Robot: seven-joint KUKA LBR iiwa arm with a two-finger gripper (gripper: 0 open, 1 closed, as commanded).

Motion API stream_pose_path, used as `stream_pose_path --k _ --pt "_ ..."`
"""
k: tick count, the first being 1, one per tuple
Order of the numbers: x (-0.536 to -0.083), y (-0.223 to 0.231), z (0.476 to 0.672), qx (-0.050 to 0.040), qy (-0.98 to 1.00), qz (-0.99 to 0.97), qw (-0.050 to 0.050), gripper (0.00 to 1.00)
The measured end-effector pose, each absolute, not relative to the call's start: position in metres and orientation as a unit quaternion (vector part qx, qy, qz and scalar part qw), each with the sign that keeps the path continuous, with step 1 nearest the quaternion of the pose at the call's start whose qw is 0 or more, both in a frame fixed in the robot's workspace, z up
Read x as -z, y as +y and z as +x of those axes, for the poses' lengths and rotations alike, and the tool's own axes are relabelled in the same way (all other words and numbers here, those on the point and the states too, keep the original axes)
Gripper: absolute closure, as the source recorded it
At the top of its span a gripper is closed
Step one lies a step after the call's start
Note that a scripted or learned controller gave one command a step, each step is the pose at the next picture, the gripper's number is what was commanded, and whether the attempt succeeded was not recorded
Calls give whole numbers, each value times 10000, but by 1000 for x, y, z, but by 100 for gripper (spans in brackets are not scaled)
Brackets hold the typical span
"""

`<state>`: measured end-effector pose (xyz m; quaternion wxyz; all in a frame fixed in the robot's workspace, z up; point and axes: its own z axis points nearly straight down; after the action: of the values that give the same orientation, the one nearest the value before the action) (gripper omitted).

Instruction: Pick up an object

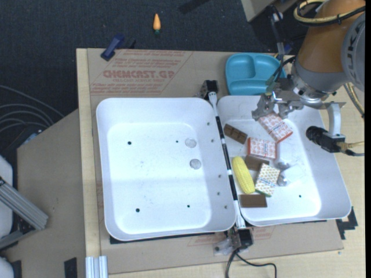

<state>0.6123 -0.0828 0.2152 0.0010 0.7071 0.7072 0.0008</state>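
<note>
A: Where's the gripper [272,110]?
B: Over the right bin [330,204], just above a red-checked packet [276,127]. Fingers look closed; nothing visibly gripped.
A: Advice?
B: Open, centre on the packet, descend straight, avoid the brown bar [235,133].

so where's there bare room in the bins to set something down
The left bin is mostly bare floor, with two small round discs near its right wall. The right bin is crowded through its middle, around the corn and packets; its lower right corner is free. The tool hangs over its top.
</note>
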Motion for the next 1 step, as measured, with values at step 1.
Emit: stream_pose_path --k 1 --pt "-247 -112 585 1 7069 7073 6 100"
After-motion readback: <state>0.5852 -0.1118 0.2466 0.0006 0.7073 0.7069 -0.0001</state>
